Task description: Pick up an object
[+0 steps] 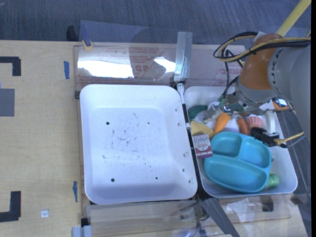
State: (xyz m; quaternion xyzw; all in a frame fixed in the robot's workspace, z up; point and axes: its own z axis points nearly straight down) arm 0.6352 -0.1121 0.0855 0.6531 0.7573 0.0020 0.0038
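Arm: the grey arm [291, 68] reaches in from the right, with its orange band [256, 65] above the wrist and black and yellow cables looping round it.
Gripper: the gripper [228, 108] hangs low over the far part of the right bin, among the small things there.
Fingers: I cannot tell whether they are spread or pressed together; the wrist and the clutter hide them, and nothing can be seen between them.
Right bin: the white bin [289, 169] on the right holds all the objects.
Blue tray: a blue divided tray [237, 162] lies in the near half of the right bin, tilted, taking up most of that space.
Carrot: an orange carrot-shaped piece [221, 122] lies just beside the gripper, touching the far edge of the blue tray.
Yellow piece: a pale yellow wedge [200, 128] sits at the left side of the right bin, near the carrot.
Small box: a small red and white box [202, 145] lies just left of the blue tray, against the bin wall.
Green thing: a green object [273, 181] shows at the near right edge of the blue tray, partly hidden.
Left bin: the white bin [133, 142] on the left shows faint scuff marks and a few dark dots on its floor.
Bench: the wooden bench top [34, 132] spreads to the left, with black marks and blue tape.
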